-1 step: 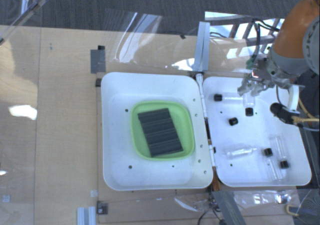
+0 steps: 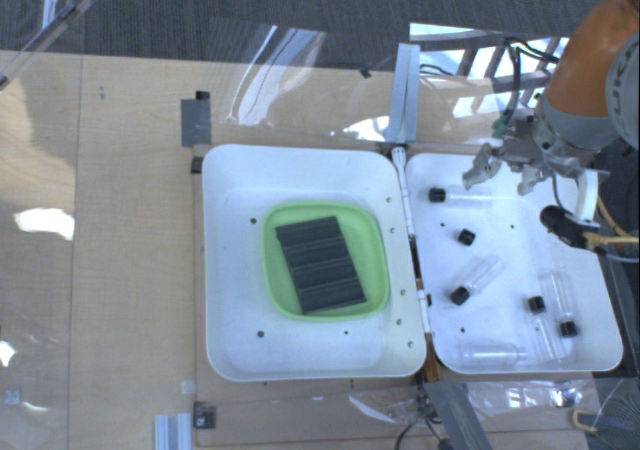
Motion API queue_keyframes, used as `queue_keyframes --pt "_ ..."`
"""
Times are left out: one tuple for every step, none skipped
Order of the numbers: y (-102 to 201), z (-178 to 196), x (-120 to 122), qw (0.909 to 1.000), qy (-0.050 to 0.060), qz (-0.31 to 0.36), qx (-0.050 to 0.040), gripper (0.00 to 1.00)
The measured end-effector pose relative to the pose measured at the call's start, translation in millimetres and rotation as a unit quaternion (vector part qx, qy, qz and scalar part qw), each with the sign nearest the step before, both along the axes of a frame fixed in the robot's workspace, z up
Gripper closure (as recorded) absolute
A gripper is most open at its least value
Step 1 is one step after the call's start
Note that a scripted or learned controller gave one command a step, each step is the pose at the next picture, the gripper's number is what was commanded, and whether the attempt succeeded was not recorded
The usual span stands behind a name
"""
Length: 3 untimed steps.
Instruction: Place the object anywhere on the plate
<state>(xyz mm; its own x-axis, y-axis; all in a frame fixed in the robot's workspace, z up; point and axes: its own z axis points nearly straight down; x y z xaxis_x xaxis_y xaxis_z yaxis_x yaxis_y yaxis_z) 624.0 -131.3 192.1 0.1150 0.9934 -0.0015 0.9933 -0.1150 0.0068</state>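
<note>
A green plate [image 2: 375, 268] sits in the middle of the left white bin [image 2: 230, 268]. A dark grey ridged rectangular block [image 2: 319, 264] lies flat on the plate, slightly turned. My gripper [image 2: 503, 174] hangs over the far part of the right bin [image 2: 600, 343], well away from the plate. It is open, its fingers spread with nothing between them. The grey arm with its orange band [image 2: 585, 58] comes in from the upper right.
Several clear vials with black caps lie scattered in the right bin, for example one [image 2: 473, 280] near its middle and one [image 2: 557, 303] at the right. A black cable [image 2: 560, 223] hangs by the wrist. A metal post [image 2: 405, 88] stands behind the bins.
</note>
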Motion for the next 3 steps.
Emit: queue_keyframes --pt "-67 2 -37 1.0000 0.000 0.004 -0.0002 0.00" --pt "-1 33 -86 1.0000 0.000 0.010 0.0010 0.00" --pt "-68 -7 -93 0.9992 0.001 0.041 0.0001 0.00"
